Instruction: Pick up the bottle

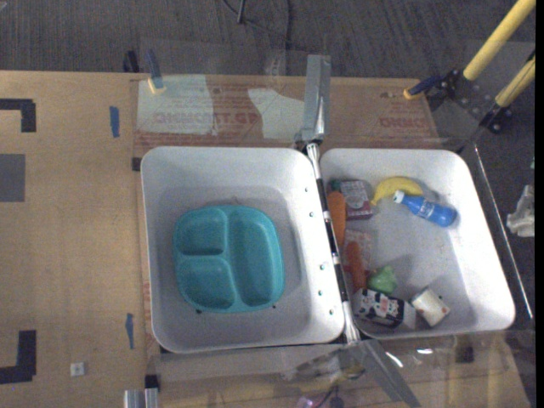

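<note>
A blue bottle [427,209] with a white cap lies on its side in the right bin [484,253], near the bin's far side. Its cap points left toward a yellow banana [393,187] that curves just behind it.
The right bin also holds an orange carrot [338,217], a small packet [356,195], a green piece [383,279], a black-and-white box [379,307] and a white cup [431,306]. The left bin [161,228] holds a teal divided plate [228,259]. Yellow poles [501,32] stand at the far right.
</note>
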